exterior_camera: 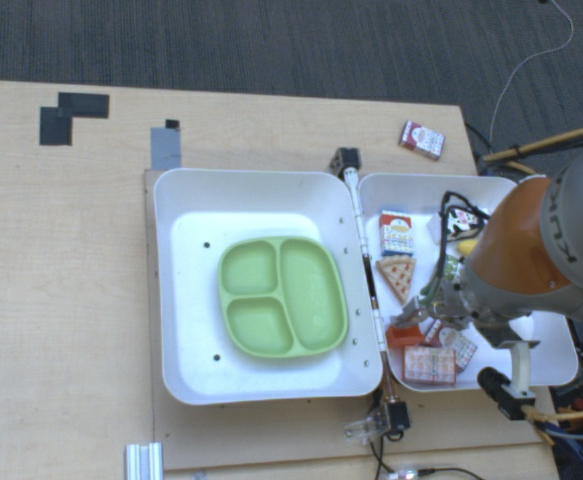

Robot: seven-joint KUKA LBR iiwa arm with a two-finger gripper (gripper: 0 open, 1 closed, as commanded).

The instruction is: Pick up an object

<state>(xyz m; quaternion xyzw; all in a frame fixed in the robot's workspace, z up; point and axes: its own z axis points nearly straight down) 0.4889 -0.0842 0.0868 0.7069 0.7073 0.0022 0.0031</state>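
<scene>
The worktop (61, 268) is showing a pale, matt wood-look surface with fine grain. Both white bins (186, 298) are looking like smooth, slightly glossy plastic, catching soft light along their rims. The green divided tray (281, 296) is appearing as smooth plastic with a gentle sheen. The small red-and-white packets (396, 233) are looking like printed card or paper. The arm's orange band (516, 238) is gleaming like smooth, glossy plastic, and the floor (271, 28) is looking like rough, dark carpet.

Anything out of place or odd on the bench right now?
Yes: one small red-and-white packet lies on the bare bench top, outside both bins, beyond the right bin. The green divided plate sits tilted in the left bin.
</scene>
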